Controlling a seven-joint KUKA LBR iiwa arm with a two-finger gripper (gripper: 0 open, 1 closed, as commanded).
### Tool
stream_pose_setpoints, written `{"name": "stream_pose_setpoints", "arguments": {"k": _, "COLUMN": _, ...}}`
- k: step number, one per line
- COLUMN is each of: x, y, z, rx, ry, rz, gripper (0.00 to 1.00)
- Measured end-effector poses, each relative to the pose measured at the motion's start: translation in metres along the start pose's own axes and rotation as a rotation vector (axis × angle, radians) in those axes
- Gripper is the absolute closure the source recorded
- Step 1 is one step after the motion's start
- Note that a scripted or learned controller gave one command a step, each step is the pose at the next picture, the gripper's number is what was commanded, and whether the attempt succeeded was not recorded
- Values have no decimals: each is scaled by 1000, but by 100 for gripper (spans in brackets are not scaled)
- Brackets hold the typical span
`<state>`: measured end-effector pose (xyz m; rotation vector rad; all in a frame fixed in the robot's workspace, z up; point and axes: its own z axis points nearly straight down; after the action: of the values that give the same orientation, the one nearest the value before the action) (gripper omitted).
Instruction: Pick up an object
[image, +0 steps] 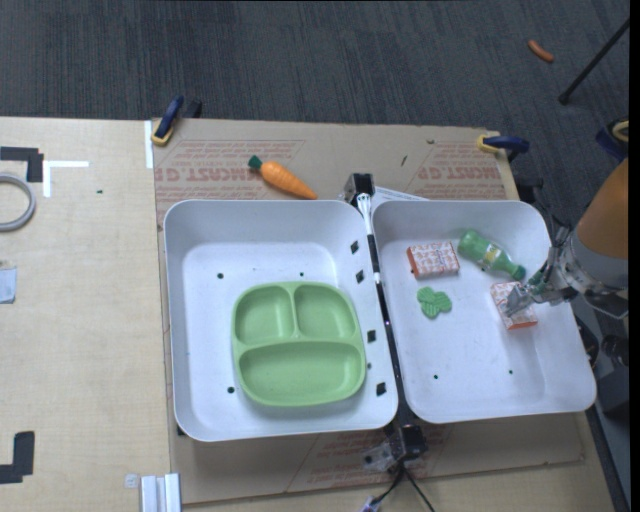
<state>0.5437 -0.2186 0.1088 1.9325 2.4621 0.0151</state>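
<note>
At the right of the frame, inside the right-hand white bin (560, 395), the gripper (528, 293) sits low over a small red-and-white carton (514, 305) lying near the bin's right wall; whether the jaws are apart or together I cannot tell. The carton looks light, stiff-sided and crushable, best pinched across its narrow faces. Up-left lie a green plastic bottle (490, 255), rounder and probably slippery, and a red patterned box (433, 260)
</note>
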Motion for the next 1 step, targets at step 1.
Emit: {"name": "stream_pose_setpoints", "arguments": {"k": 1, "x": 62, "y": 44, "z": -73, "rx": 14, "ry": 1, "rz": 207, "gripper": 100}}
